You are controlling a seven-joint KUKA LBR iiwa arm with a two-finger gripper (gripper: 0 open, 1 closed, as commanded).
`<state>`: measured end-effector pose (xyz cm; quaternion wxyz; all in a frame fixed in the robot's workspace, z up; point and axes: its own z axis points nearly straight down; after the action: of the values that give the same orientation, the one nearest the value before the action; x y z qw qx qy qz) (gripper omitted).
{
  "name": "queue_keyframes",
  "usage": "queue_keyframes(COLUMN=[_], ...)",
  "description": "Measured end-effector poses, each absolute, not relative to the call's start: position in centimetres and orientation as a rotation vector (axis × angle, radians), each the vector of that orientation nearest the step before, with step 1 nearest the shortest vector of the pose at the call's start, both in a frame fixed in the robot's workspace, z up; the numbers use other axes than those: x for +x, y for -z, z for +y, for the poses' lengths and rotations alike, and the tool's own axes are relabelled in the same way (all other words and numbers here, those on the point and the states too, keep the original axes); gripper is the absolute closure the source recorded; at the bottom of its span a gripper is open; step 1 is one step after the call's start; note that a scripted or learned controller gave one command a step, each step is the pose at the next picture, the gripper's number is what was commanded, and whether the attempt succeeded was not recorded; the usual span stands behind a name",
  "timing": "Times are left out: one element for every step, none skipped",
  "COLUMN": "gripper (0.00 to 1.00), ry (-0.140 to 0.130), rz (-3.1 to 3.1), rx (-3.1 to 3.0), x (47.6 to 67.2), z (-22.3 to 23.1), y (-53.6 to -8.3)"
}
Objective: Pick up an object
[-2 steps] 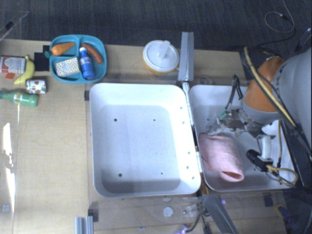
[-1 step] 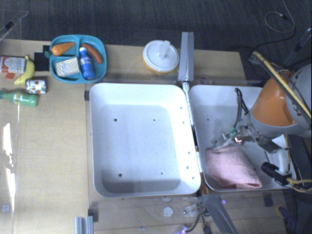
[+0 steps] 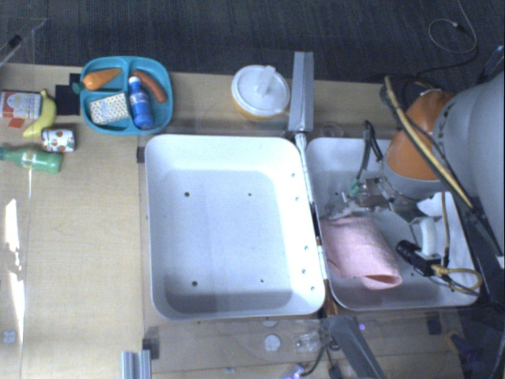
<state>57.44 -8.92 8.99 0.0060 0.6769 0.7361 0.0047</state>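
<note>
A pink rolled cloth (image 3: 361, 251) lies in the right bin (image 3: 339, 292), against its left wall and reaching toward the front. My gripper (image 3: 353, 202) hangs low over the far end of the cloth, close to it or touching it. The grey arm with its orange band (image 3: 410, 152) comes in from the right and hides the bin's right side. A small white thing (image 3: 432, 205) peeks out beside the wrist, partly hidden.
The left bin (image 3: 154, 235) sits beside the right one. Behind the bins stand a white lidded tub (image 3: 260, 91) and a teal divided plate (image 3: 162, 81) of toy food. A banana (image 3: 41, 115), a can (image 3: 58, 140) and a green bottle (image 3: 31, 159) lie far left.
</note>
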Motion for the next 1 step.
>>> queue_keyframes(gripper=[0.0], ry=[-0.01], rz=[2.286], rx=[2.141], x=[62.31], z=[-11.33], y=[-8.86])
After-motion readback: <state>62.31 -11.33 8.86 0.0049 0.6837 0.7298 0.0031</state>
